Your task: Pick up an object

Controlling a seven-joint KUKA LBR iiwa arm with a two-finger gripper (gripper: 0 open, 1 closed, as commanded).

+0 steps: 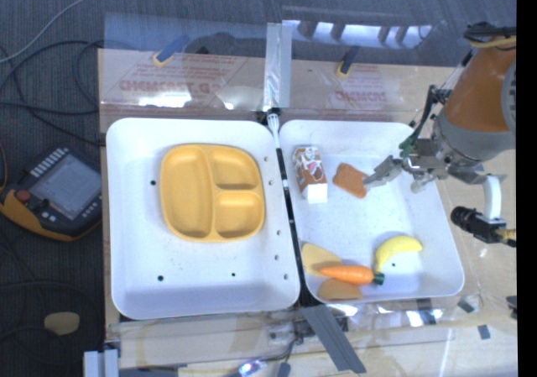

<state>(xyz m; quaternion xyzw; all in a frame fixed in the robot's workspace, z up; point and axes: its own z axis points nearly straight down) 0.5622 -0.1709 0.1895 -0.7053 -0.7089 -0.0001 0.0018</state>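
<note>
Yellow moulded tray [212, 192], three compartments | smooth white bins [126, 224] | orange flat wedge [350, 180] | hand [401, 167] spread, unladen

The arm [482, 107] is showing a broad orange band, rounded like a barrel, with a grey shell curving along its outer side. Below the band, nearer the jaws, a grey metal wrist block is carrying thin dark cables running down its side. The gripper [394, 170] is ending in slim, pale grey fingers [379, 175]. A black cylindrical fitting is sticking out behind the wrist.
</note>
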